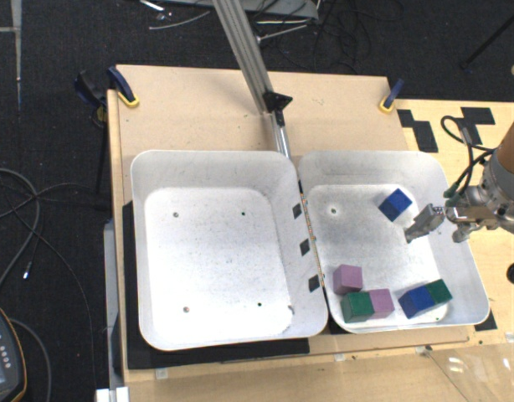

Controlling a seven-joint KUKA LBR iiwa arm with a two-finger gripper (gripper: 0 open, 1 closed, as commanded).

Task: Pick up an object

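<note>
The right bin [424, 170] holds several small blocks. A blue block [396, 203] lies near its back right. Along the front edge sit a purple block [349, 277], a green block [357, 306], a second purple block [381, 302], a second blue block [416, 300] and a second green block [439, 291]. My gripper [443, 224] hovers over the right side of this bin, just right of and below the back blue block. Its fingers stand open with nothing between them.
The left bin [148, 224] lies beside the right one, and black tabs mark the seam between them. A metal pole [249, 48] slants down to the bins' back edge. Clamps [123, 86] sit at the bench's back corners.
</note>
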